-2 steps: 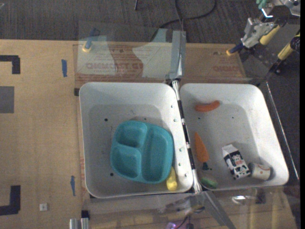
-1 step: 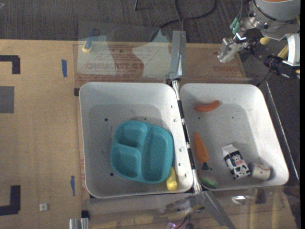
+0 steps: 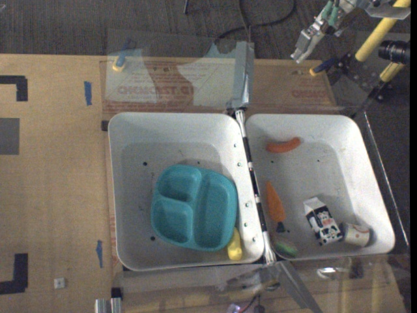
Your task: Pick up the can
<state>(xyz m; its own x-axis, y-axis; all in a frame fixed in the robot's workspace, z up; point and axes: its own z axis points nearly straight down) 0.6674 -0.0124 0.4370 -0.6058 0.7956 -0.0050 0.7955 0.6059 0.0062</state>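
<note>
Clearly nothing is done yet: the gripper (image 3: 305, 49) hangs open and empty well above the bins, the can (image 3: 357, 234) untouched in the right bin (image 3: 365, 149).

From my feed I see a tan cardboard-covered bench (image 3: 52, 175) marked with black corner brackets (image 3: 16, 87) and bits of blue tape (image 3: 87, 93), a clear plastic sheet (image 3: 176, 77) behind the bins, and dark grey floor (image 3: 98, 12) beyond crossed by a looping black cable (image 3: 260, 5).
</note>
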